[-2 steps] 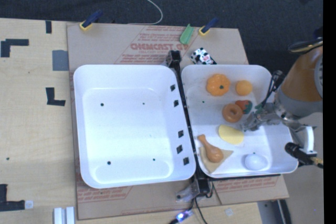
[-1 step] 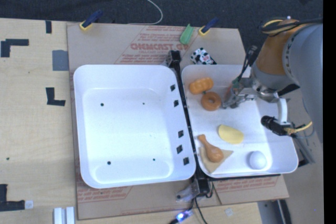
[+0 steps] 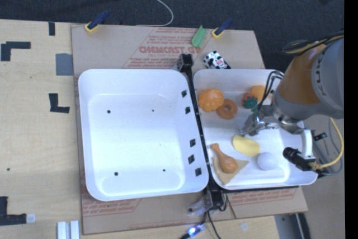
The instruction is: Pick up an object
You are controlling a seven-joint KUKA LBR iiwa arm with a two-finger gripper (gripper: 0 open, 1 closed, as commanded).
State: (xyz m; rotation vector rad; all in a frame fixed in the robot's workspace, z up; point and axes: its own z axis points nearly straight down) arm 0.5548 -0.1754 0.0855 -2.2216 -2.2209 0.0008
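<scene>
Nearest the camera, along the right bin's [image 3: 291,179] front wall: a tan chicken-leg toy [image 3: 224,160] lying on a beige wedge [image 3: 230,172], and just right of these a pale white ball [image 3: 267,162]. Slightly farther back, a yellow lemon-shaped piece [image 3: 246,146] flat on the bin floor. Right above that piece, the gripper [image 3: 251,126] low over the bin, reaching in from the right on the grey arm [image 3: 330,78] with its orange band [image 3: 299,76]; tip close to the yellow piece's upper edge, contact unclear, and cannot tell whether clenched or released, nothing seen grasped. Farther still: a brown ring [image 3: 227,109], an orange round fruit [image 3: 210,99] beside it near the dividing wall, and a small orange-and-green item [image 3: 252,97] close to the arm. Left bin [image 3: 95,92] alongside. Beyond the bins, on the cardboard [image 3: 162,47]: a black-and-white spotted toy [image 3: 215,60], a green clip [image 3: 198,36], two blue-and-yellow clamps [image 3: 96,21].
</scene>
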